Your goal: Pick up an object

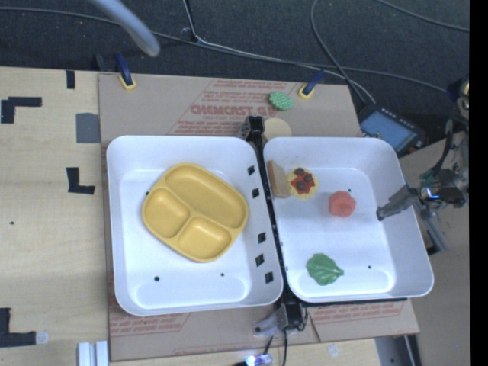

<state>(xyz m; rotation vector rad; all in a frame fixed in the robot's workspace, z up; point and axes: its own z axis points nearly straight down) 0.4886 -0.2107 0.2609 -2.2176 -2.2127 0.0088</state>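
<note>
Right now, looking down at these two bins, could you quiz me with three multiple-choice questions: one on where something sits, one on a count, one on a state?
1. Where does the yellow tray lie?
A. left bin
B. right bin
C. on the cardboard outside the bins

2. How many small items lie in the right bin?
A. one
B. three
C. six

3. How does the tray sit?
A. upside down
B. standing on edge
C. flat, hollows facing up

Answers:
1. A, it rests on the left bin's floor.
2. B: a topped piece by the divider, a red piece and a green piece.
3. C, its three compartments show from above.

The gripper hovers at the right bin's right rim.
</note>
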